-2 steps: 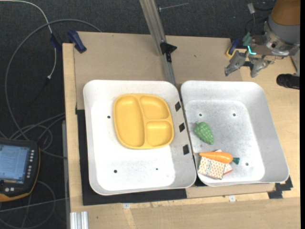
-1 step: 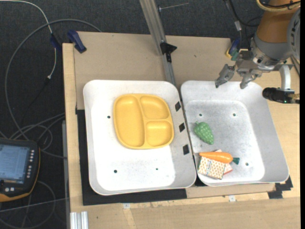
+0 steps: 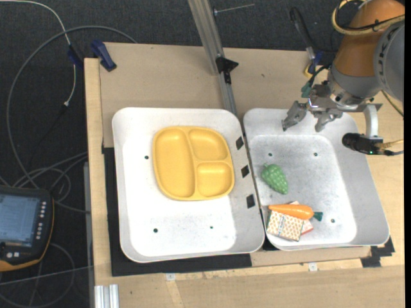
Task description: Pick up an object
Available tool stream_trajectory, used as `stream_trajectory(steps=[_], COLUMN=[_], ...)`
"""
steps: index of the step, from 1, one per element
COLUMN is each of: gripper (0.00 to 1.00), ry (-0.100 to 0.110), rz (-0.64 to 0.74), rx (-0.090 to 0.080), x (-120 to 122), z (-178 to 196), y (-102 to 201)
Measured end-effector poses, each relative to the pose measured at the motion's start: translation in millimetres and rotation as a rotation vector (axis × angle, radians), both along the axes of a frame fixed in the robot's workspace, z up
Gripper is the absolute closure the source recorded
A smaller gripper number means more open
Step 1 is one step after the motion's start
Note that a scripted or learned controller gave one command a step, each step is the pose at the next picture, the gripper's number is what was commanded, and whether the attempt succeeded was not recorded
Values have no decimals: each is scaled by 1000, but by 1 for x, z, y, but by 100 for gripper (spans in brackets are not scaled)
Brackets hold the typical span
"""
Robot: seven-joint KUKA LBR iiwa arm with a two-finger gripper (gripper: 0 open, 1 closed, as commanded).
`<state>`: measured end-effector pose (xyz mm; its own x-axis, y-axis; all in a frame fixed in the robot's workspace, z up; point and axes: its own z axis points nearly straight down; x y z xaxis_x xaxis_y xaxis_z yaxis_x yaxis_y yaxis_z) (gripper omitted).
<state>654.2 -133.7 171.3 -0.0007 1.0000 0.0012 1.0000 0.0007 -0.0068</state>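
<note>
Nearest the camera, at the front edge of the right bin [image 3: 359,191], lies a small patterned packet [image 3: 286,226] with an orange carrot [image 3: 292,210] resting across its far side, the two touching. My gripper [image 3: 309,119] hangs over the far edge of that same bin, its two fingers spread apart with nothing between them. Outward from it, toward the bin's middle and near its left wall, sits a green knobbly object [image 3: 275,178], apart from the carrot and packet. Beyond, the left bin [image 3: 128,191] carries a yellow divided tray [image 3: 192,162].

I judge the green object the cleanest target: it stands alone, so my fingers can straddle it without nudging a neighbour. I should centre over it, descend until my fingers bracket its widest part, then close and lift straight up. The carrot and packet risk coming up together or slipping.
</note>
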Motion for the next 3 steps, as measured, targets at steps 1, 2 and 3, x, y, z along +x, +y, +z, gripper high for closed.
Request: stream_trajectory(steps=[1,2,3], gripper=[0,100,100], ry=[-1,-8,-15], rz=[0,1,1], rx=[0,0,-2], x=[8,10,21], z=[-48,-33,18], y=[-2,-2,0])
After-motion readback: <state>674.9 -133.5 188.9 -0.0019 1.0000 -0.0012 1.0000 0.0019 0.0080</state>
